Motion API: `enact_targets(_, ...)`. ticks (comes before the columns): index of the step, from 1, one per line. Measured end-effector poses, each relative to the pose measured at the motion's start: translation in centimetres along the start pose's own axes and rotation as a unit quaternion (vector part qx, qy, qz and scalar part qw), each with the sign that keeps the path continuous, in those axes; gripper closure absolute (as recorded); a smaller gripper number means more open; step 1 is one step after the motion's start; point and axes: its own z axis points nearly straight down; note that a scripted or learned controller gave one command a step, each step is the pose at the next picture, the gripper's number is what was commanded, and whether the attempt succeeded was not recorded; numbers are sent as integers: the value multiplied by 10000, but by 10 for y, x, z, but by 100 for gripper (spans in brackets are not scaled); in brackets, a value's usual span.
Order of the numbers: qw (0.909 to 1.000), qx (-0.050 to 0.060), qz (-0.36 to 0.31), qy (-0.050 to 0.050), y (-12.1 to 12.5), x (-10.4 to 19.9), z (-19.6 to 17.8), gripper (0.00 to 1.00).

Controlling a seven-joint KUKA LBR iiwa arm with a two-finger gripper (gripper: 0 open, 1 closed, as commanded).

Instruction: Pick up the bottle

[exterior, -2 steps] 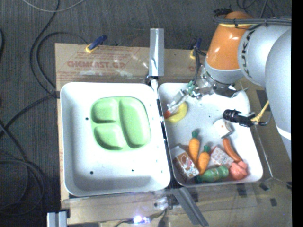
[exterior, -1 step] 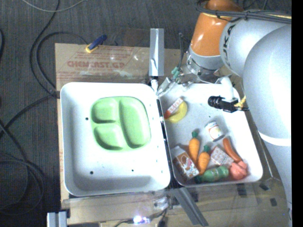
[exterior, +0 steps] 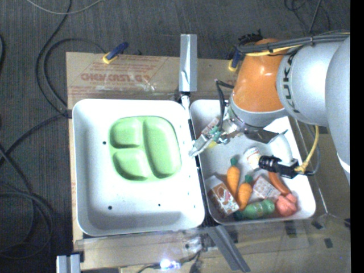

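Progress is looking early: the robot's 2-finger hand (exterior: 206, 139) is hovering at the right white shallow bin's (exterior: 310, 206) upper-left corner, grip state unclear, nothing visibly grasped.

Green divided plate (exterior: 145, 147) resting in the left white bin (exterior: 91, 209). Two carrots (exterior: 239, 185), a small printed carton (exterior: 223, 197), a green vegetable (exterior: 257, 209) and a pink lump (exterior: 288, 204) crowded near the front of the right white bin (exterior: 211, 168). Blue clamp (exterior: 115, 52) gripping the cardboard sheet (exterior: 119, 75) behind the bins.
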Motion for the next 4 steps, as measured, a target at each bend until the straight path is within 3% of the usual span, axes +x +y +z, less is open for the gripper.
enact_targets(1, 9893, -2, -1458, 5, -63, 56, 0, 0)
enact_targets(2, 9893, -3, -1462, 6, -63, 56, 0, 0)
enact_targets(3, 9947, 0, -1024, 5, -52, 79, 0, 0)
enact_targets(4, 9965, -36, -840, 4, -14, 107, 53, 0)
